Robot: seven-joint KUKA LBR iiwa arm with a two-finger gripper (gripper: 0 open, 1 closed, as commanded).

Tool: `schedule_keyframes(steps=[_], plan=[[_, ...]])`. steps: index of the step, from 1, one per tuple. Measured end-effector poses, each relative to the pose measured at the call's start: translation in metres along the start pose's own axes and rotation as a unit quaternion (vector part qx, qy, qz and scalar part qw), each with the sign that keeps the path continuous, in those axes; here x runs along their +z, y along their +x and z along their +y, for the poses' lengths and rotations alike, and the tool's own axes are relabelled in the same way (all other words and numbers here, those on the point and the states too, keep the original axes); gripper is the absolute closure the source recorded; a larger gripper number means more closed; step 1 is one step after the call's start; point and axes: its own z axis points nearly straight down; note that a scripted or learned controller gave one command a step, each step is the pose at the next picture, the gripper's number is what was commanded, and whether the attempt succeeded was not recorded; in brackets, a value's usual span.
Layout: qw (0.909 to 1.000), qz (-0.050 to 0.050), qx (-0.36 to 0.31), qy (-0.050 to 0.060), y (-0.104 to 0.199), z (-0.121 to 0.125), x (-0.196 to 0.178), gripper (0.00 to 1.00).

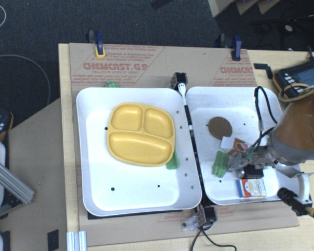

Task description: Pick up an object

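Carefully now: your gripper [239, 163] sits low in the right bin [199, 140] beside the green block [220, 164], grip state unreadable, so centre on it before lifting.

1. Arm [303, 132]: cut off by the right edge of the view; only its lower portion above the wrist shows.
2. Gripper [239, 163]: fingertips merge with clutter; open or closed state cannot be told.
3. Small reddish object [239, 145], just above the jaws: partly covered by the wrist assembly; identity unclear.
4. Green object [172, 161], well left of the jaws in the other bin: mostly hidden under the yellow divided plate [142, 134].
5. Blue-and-white box [250, 187], just below the jaws: printing too small to read.
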Motion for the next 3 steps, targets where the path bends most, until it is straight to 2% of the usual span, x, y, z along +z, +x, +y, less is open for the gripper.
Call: schedule_keyframes(steps=[1,2,3], plan=[[1.0,0.0,-0.002,-0.001,0.065,0.001,-0.001,0.0],[1.0,0.0,0.0,0.0,0.062,0.0,-0.01,1.0],[1.0,-0.001,0.0,-0.001,0.063,0.0,-0.02,1.0]])
